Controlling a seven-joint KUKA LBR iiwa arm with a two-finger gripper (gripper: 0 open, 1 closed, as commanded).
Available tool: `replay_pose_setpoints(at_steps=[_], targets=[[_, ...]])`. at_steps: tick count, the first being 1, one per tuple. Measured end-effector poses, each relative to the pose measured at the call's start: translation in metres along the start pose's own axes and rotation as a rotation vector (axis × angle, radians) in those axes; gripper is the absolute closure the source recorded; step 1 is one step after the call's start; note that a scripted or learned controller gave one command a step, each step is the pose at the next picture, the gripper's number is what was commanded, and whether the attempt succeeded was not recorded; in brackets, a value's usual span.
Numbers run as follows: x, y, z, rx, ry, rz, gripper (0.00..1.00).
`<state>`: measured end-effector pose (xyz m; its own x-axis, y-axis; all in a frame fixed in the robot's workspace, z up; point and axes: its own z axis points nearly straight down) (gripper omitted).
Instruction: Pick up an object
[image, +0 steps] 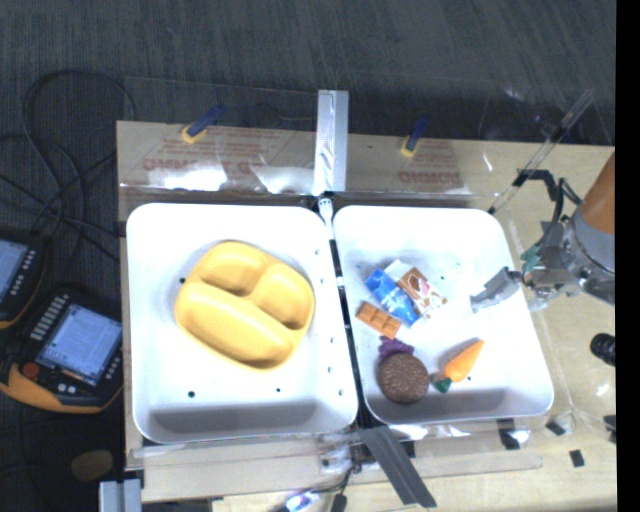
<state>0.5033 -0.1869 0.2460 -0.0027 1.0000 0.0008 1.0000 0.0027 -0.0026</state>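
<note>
My gripper (497, 291) sits at the right edge of the right bin (520, 398), low over the rim; can't tell how far my jaws are parted, and nothing visibly between them. Landmark: the carrot (461, 360), orange, lying in that bin just down-left of my gripper, apart from it. Touching-close to the carrot's left is a brown round cookie (403, 377), with a small purple piece (395, 347) at its top edge. Further up-left of the carrot: an orange-brown wafer block (377, 319), a blue packet (386, 288), a white-and-red carton (422, 290) beside it. Well left of the carrot, the left bin (150, 400) holds a big yellow bread-like lump (245, 303). Tablet devices (70, 345) farthest left.
</note>
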Motion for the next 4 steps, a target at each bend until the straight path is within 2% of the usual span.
replay_pose_setpoints(at_steps=[1,2,3,4], targets=[[-0.029,-0.018,0.142,0.004,0.012,0.045,0.00],[-0.030,-0.018,0.133,0.003,0.008,0.046,1.00],[-0.002,-0.016,0.156,-0.017,-0.006,0.360,1.00],[0.082,-0.008,0.021,0.001,-0.002,0.284,1.00]])
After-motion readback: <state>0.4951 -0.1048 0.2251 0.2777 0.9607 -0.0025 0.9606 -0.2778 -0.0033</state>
